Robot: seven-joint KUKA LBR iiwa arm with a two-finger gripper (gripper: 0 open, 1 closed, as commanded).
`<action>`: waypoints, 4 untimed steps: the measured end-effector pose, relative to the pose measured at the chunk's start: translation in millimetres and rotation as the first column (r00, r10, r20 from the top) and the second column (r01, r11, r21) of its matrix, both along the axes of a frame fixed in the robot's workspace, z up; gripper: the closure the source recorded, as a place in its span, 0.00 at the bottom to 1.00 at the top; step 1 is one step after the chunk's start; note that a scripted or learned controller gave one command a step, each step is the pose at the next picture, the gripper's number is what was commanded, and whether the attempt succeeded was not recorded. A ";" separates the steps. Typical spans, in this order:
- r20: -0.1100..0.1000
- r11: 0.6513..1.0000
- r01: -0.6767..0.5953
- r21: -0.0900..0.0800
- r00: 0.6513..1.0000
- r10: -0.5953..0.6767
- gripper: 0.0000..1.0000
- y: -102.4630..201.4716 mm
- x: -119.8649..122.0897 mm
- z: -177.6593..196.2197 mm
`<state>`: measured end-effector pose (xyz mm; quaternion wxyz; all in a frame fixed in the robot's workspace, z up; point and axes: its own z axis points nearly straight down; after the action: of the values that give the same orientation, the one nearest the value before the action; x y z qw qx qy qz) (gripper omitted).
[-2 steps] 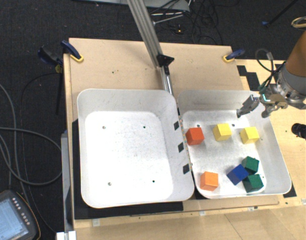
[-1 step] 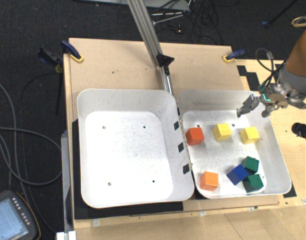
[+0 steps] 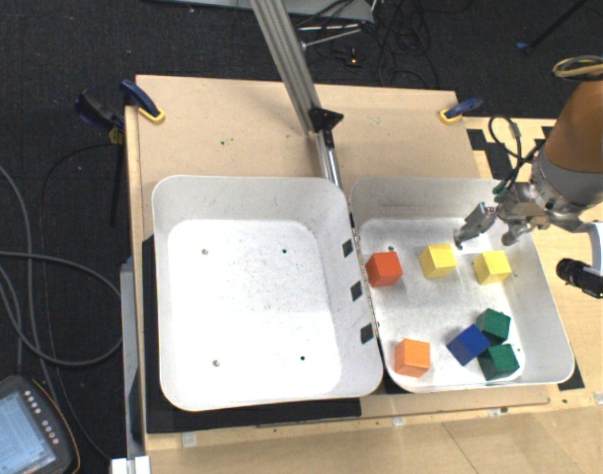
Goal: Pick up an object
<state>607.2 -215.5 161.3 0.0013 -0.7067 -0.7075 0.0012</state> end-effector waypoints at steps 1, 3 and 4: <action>0.022 1.000 0.000 -0.008 1.000 0.000 0.00 3.4 2.1 -37.2; 0.031 1.000 -0.001 -0.009 1.000 0.001 1.00 2.6 6.7 -31.5; 0.009 1.000 0.003 -0.003 1.000 -0.003 1.00 -3.6 -0.9 21.3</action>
<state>606.3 -219.1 182.6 -0.0031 -0.7076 -0.7066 -0.0010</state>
